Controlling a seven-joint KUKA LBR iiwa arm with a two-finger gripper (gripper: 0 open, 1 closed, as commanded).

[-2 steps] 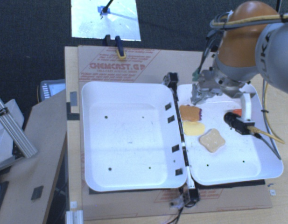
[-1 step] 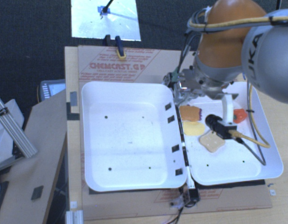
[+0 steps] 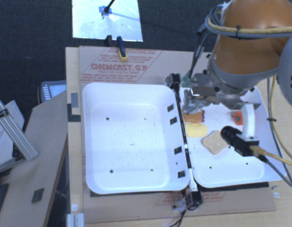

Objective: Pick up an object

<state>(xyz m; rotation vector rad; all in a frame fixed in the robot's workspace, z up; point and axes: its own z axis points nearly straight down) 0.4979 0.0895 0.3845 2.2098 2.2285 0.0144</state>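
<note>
My gripper (image 3: pixel 191 105) hangs low over the back left part of the right bin (image 3: pixel 231 176), close to the divider between the bins. Directly under it lies an orange piece (image 3: pixel 193 117), partly covered by the gripper. A flat yellow piece (image 3: pixel 197 130) lies just in front of that. A tan, toast-like slice (image 3: pixel 214 142) rests nearer the bin's middle. A small red-orange item (image 3: pixel 237 117) peeks out further right, half hidden by the arm.
The left bin (image 3: pixel 131 141) stands beside the right one, with black clips (image 3: pixel 176 135) along their shared rim. A cardboard sheet (image 3: pixel 119 65) lies under both bins. The big orange arm joint (image 3: pixel 254 30) hides the right bin's back.
</note>
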